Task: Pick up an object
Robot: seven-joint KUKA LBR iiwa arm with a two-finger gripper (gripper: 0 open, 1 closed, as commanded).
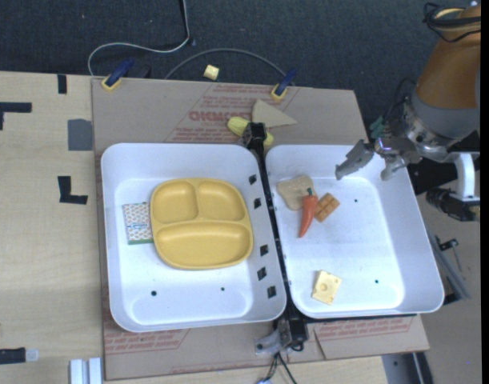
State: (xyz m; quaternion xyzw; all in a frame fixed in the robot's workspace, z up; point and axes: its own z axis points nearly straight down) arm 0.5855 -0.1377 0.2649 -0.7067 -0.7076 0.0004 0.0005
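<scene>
Two white bins sit side by side. The right bin holds a small orange carrot lying at a slant near its upper left, touching a tan piece and a brown waffle-like piece. A yellow cheese wedge lies lower down. The gripper hangs over the bin's upper right edge, fingers spread wide, holding nothing. The left bin holds a yellow divided plate.

Gripper — fingers spread, nothing between
</scene>
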